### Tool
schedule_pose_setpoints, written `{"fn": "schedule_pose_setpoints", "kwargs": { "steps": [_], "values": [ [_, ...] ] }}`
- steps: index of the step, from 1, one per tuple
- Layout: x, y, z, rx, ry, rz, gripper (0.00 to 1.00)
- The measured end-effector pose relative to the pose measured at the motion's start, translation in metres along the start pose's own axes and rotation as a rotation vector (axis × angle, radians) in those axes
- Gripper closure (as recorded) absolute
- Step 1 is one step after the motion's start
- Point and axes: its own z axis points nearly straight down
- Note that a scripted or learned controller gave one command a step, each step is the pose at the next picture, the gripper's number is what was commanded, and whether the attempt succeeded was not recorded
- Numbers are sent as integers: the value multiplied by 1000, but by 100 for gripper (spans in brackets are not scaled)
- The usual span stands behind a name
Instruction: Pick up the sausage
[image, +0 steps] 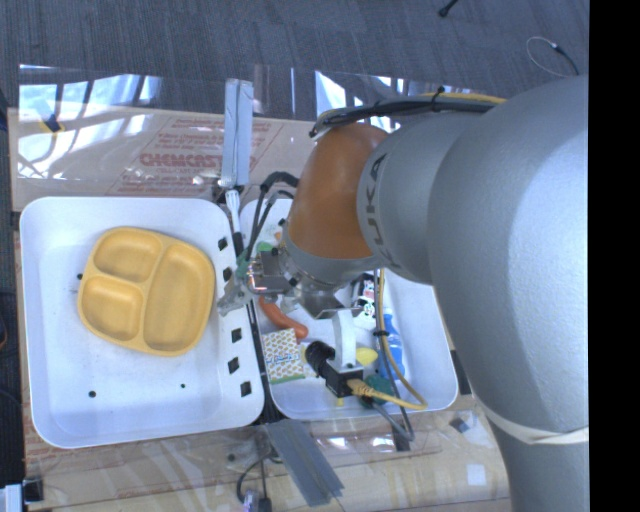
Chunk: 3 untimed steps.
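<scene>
Nearest the camera, at the lower middle of the frame, the front wall of the right bin (437, 388) shows below the arm. Just inside it lies a speckled square packet (283, 357), with a yellow piece (368, 355) and a blue item (390, 348) further right. All three lie loose on the bin floor.

Just above the packet, towards the frame's centre, is the sausage (285, 322). It is a short orange-red length lying at a slant on the white floor near the bin's left wall. It looks to be resting in the bin, not lifted. The gripper (262, 282) sits just above and left of it in the frame, very close to its upper end. Wrist hardware and cables crowd that spot, so I cannot tell how far open the gripper is, or whether it has hold of anything.

To the left, the left bin (120, 390) holds a yellow divided plate (147, 290), which plays no part in the job. Farthest off, along the upper left, is a sheet of cardboard (180, 150) with red print.

My reading is that the approach is done or nearly so. The tool is down in the correct bin beside the target. The grasp itself is unconfirmed and the lift is yet to come
</scene>
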Motion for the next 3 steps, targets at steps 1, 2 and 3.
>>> {"fn": "schedule_pose_setpoints", "kwargs": {
  "steps": [1,2,3],
  "values": [
    [-24,8,-41,-2,1,25,0],
    [-2,9,1,2,-1,21,0],
    [5,9,0,3,1,-102,0]
  ]
}}
